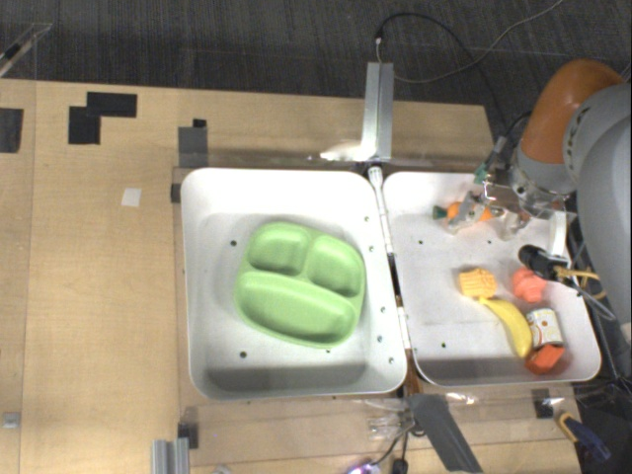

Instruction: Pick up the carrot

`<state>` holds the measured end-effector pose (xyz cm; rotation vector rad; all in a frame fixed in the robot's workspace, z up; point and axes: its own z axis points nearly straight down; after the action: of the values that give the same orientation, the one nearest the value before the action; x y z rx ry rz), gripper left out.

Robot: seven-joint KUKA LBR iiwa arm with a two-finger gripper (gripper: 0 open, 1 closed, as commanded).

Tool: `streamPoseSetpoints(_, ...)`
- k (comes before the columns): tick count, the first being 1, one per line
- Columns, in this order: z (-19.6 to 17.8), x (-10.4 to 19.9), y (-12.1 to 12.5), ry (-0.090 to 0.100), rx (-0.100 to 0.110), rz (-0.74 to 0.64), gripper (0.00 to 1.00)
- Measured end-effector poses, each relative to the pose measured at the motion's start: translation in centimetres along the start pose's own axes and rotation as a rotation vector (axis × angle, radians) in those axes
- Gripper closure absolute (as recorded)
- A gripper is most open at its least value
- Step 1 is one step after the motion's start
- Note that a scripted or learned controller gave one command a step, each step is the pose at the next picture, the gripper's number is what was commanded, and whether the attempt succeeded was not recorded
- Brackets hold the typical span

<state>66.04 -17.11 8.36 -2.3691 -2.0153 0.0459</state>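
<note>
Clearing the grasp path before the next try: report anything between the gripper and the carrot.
Nothing visible stands between them. The gripper sits right at the carrot in the right bin's far part. The yellow block and banana lie nearer the front, off that line.

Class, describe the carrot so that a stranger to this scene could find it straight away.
Start at the right white bin and go to its far end, where the gripper hangs. The carrot is the small orange piece beside it. Unlike the banana and other toys by the near right wall, it lies apart from them.
</note>
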Motion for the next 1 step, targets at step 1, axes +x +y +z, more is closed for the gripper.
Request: streamPoseSetpoints(1, -7.14, -2.15, 1.11, -0.001, -0.051, -0.08, 0.0)
